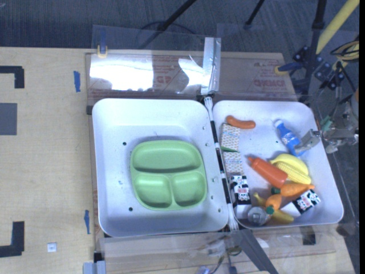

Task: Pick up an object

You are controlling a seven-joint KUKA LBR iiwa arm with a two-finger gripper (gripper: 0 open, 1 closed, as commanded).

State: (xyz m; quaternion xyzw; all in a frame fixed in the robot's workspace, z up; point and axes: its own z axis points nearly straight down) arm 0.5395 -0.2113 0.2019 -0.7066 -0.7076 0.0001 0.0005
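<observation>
Reaching in across the right rim of the right bin (333, 178), with the gripper (311, 139) set low just beside the blue bottle (286, 134), touching it or nearly so. Cannot tell whether open or closed: too small and blurred against the white wall to judge. Seems aimed at that bottle, and sensibly, since lying a little apart from the heap with bare floor around most of it, so easier to close on than anything tangled. Judged as still the approach: not yet gripping anything visibly, not yet lifting. Worth minding the bin wall close behind, leaving little room on that side, and the bottle's round body, likely to roll or slip away if nudged off-centre. Heaped nearer the front, and harder to single out: a banana (292, 168) resting against an orange bottle (268, 172), a carrot (294, 189) just beneath, a cow-patterned block (308, 200) at the front right corner, a second cow-patterned block (241, 189) by the divider, and a metal can (256, 215) at the near edge. Lying flat along the divider, a patterned carton (230, 147); above it, alone near the far wall, a sausage (240, 122). Sitting well apart in the left bin (108, 153), a green divided plate (167, 173), too broad and flat for an easy pinch.
</observation>
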